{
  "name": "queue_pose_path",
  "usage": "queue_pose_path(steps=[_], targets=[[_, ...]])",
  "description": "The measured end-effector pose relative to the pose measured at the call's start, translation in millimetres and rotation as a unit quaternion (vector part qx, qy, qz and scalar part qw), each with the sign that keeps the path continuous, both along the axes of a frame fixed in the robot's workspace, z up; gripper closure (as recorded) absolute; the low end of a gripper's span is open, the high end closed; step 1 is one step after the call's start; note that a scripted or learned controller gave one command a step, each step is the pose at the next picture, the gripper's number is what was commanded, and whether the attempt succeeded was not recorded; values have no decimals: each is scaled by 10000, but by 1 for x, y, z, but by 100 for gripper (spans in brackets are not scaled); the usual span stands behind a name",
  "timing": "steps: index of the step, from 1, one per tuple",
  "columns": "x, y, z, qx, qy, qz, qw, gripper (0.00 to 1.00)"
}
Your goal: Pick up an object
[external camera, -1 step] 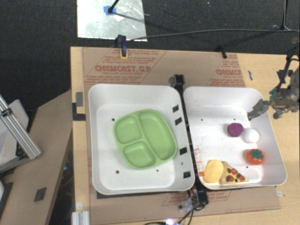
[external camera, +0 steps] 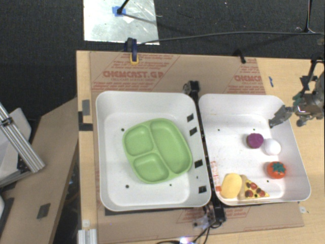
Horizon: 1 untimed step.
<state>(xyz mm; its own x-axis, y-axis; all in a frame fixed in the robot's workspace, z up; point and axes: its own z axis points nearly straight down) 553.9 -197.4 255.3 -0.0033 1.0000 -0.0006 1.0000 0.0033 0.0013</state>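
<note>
The claw (external camera: 284, 115) sits at the far right rim of the right bin (external camera: 231, 105), its grey tip reaching in over the bin's upper right corner. Nothing shows between its fingers, and from this angle I cannot tell whether they are spread or pressed together. Below and to the left of it, on the bin floor, lies a purple ball (external camera: 255, 140), with a white ball (external camera: 272, 147) touching it on the right. Nearer the front edge sits a tomato (external camera: 276, 170), apart from both. Along the front wall a yellow lump (external camera: 231, 185), perhaps a lemon, rests just beside a pizza slice (external camera: 253, 189). In the left bin (external camera: 109, 136) lies a green divided plate (external camera: 157, 150), turned at a slant. Both bins stand side by side on the table (external camera: 172, 70), which is covered with printed brown cardboard.
</note>
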Motion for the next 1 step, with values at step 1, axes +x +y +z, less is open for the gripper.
queue_pose_path(steps=[1], targets=[[6,3,-60,7,19,-5,10000,0]])
